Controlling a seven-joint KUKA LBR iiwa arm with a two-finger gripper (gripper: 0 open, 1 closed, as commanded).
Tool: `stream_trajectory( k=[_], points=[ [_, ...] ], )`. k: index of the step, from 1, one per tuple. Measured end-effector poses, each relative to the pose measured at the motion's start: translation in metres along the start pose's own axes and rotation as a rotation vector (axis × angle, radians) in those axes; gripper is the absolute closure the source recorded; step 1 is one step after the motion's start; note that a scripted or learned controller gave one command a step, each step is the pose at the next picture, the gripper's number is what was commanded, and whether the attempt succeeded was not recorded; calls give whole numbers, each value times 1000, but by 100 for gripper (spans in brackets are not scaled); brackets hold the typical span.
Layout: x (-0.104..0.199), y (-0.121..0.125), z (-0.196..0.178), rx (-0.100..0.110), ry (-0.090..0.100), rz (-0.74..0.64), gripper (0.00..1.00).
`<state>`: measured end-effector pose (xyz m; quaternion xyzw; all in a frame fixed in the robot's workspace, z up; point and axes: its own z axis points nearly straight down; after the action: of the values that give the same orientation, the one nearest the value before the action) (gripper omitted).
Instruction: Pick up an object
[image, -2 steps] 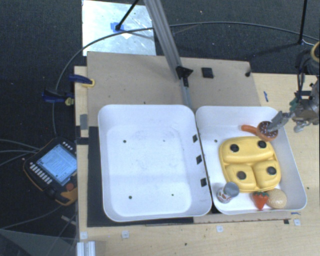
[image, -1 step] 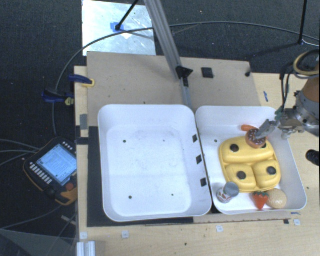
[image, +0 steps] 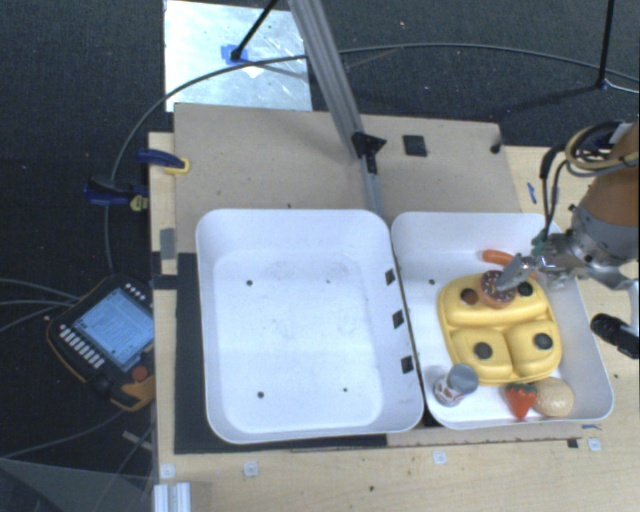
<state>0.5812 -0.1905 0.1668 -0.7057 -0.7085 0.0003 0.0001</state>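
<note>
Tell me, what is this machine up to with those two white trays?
A grey robot arm reaches in from the right over the right-hand bin. Its pincer is down at the top of a yellow moulded toy, right by a small brown ring that sits there. Nothing looks lifted yet. An orange piece, a grey-blue object, a red-orange piece and a tan ball lie around the toy. The left-hand bin sits alongside.
</note>
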Motion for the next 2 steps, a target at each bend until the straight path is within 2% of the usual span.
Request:
stream_trajectory(
  k=[1, 2],
  points=[
    [-7, 1, 31, -12, -3, -2, 0],
    [-7, 0, 23, -9, -1, -3, 100]
  ],
)
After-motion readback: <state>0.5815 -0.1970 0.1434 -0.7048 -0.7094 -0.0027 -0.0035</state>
